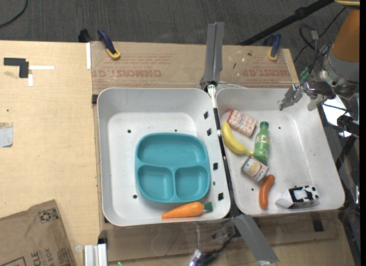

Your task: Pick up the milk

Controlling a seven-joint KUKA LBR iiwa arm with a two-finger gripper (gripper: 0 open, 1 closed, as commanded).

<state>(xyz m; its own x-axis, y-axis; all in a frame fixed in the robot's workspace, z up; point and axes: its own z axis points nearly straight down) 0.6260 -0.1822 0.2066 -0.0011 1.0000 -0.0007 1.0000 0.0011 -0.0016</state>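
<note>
From above, the milk (298, 197), a small black-and-white carton, lies on its side in the near right corner of the right bin (326, 145), just beside a red sausage (265, 191). The claw (297, 95) hangs over that bin's far right corner, well apart from the milk; I cannot tell how it is set.

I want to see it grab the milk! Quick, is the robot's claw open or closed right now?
Gripper: I cannot tell. It hangs over the right bin's far corner, holding nothing, away from the milk.
</note>
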